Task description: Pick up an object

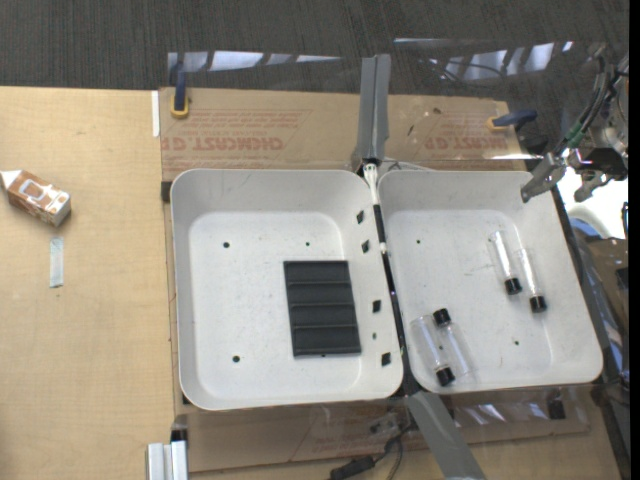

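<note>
A tan counter (80, 348) carries 2 white bins. The left bin (200, 268) holds a black ribbed block (322, 308). The right bin (470, 208) holds 4 clear tubes (505, 263) with black caps, in 2 pairs. The gripper (570, 173) hovers at the frame's upper right, fingers (540, 180) spread, gripping nothing.

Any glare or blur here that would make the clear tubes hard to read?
Camera view: lighting is even and soft, shadows faint; the clear tubes blend into the white right bin, only their black caps standing out; the gripper at the right edge is blown out by brightness.
</note>
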You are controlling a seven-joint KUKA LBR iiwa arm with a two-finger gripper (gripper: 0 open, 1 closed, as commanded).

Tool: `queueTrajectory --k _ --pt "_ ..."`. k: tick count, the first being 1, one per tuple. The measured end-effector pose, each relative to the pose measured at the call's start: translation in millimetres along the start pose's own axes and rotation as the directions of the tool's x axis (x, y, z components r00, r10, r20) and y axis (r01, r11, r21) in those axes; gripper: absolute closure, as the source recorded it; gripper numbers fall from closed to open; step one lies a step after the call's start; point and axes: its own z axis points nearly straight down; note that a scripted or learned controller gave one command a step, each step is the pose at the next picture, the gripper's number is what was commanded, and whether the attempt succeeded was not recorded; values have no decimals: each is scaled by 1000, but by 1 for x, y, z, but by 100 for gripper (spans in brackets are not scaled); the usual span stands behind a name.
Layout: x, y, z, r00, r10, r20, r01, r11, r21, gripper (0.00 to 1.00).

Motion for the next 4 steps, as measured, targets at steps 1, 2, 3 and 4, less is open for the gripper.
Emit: queueTrajectory --k 1,2,3,4 --pt "-13 23 136 997 -83 -2 83 997 -1 0" --pt "-3 -7 165 994 -114 -1 114 994 -2 0" --pt "-3 -7 156 994 -112 -1 112 994 -3 100" --pt "34 -45 122 997 -73 -1 73 997 -1 100"
